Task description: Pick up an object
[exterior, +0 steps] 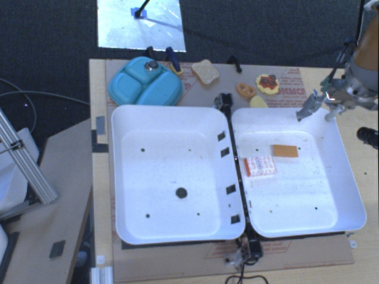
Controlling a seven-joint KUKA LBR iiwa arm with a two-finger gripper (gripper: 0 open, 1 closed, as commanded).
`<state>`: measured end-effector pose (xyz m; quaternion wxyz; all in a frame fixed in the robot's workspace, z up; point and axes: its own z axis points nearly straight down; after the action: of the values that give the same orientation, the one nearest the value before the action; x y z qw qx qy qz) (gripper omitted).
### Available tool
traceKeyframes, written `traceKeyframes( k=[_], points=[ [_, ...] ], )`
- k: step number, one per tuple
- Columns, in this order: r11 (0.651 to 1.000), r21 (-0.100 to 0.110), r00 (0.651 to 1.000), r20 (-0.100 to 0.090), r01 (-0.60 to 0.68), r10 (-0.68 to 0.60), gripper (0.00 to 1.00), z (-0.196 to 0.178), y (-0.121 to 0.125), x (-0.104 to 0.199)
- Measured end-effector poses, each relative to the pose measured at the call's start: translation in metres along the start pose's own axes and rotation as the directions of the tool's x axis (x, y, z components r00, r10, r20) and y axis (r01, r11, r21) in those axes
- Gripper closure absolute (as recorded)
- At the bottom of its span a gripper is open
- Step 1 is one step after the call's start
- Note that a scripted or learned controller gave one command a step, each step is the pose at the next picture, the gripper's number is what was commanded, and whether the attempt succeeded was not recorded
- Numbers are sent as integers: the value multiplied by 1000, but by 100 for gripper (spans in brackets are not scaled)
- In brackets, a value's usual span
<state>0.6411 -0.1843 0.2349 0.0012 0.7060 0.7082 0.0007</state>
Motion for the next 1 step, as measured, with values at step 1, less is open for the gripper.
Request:
traceKeyframes(
  k=[1],
  points=[
    [1000, 16, 1000, -4, -4, 5, 0, 139, -55, -4]
  ],
)
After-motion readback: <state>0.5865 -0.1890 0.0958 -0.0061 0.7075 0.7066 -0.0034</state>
